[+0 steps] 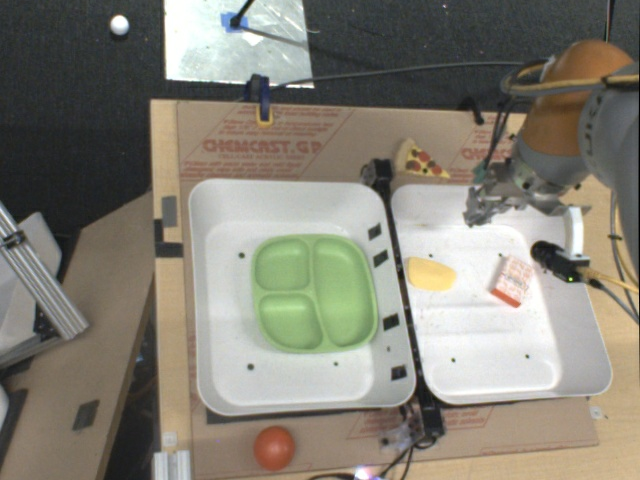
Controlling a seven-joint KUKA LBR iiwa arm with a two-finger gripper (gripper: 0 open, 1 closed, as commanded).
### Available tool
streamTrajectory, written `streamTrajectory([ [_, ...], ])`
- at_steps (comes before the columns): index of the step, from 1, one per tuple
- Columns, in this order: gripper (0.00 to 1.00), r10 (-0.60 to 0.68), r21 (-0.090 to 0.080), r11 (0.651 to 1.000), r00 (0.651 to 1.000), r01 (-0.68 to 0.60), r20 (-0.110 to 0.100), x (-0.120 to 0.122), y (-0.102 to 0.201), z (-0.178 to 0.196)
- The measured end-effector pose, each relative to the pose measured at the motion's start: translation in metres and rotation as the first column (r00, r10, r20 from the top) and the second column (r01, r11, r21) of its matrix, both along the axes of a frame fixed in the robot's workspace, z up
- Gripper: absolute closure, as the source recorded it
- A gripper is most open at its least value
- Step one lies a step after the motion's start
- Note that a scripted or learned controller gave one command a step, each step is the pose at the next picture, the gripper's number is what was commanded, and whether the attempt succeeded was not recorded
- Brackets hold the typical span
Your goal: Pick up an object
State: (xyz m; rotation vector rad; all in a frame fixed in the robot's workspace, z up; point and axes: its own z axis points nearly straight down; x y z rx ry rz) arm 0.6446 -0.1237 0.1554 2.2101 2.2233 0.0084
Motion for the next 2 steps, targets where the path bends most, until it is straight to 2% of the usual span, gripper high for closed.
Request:
streamTrajectory([
  [1,1.0,0.0,0.0,1.0,1.0,0.0,-0.001,0.008,-0.002,0.046],
  [2,1.0,0.001,-0.001,1.0,1.0,-0.001,0.0,0.011,-0.005,0.112],
])
